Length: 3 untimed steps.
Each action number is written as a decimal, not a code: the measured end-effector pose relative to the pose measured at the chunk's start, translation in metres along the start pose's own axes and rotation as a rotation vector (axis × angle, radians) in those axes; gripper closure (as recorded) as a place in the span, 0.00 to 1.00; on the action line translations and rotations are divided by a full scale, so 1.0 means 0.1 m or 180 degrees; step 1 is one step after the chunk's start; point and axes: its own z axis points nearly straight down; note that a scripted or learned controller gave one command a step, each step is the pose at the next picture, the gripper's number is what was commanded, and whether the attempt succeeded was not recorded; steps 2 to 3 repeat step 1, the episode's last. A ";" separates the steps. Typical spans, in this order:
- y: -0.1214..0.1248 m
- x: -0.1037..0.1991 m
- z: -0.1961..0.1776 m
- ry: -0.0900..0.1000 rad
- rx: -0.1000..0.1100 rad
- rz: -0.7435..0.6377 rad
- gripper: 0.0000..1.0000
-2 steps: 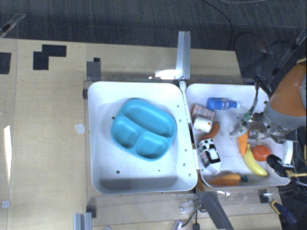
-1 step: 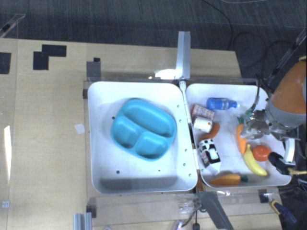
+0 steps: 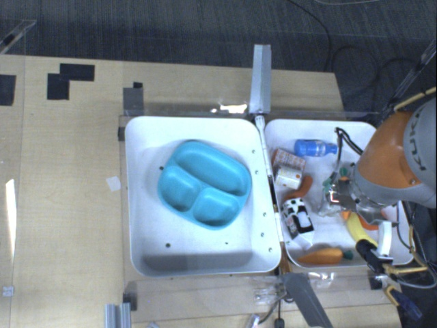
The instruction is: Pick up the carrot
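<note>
Evenly and brightly lit from overhead. Soft grey shadow along the near inner wall of the left shallow white plastic bin (image 3: 140, 183), fainter shade under the blue three-compartment plastic tray (image 3: 203, 183). Small white glare on the metal bracket at the bins' far edge (image 3: 232, 108), and a pale reflected streak on the light wooden table (image 3: 61, 183) at far left. Mildly soft overall, coarse grain in the dark carpeted floor (image 3: 171, 12). Small items in the right white bin (image 3: 274, 132) slightly blurred. Straight edges bowing little toward the corners.
</note>
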 end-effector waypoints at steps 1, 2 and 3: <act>0.44 0.19 -1.38 0.0010 0.0027 -0.0358 1.00; 0.44 0.19 -1.38 0.0010 0.0027 -0.0358 1.00; 0.44 0.19 -1.38 0.0010 0.0027 -0.0358 1.00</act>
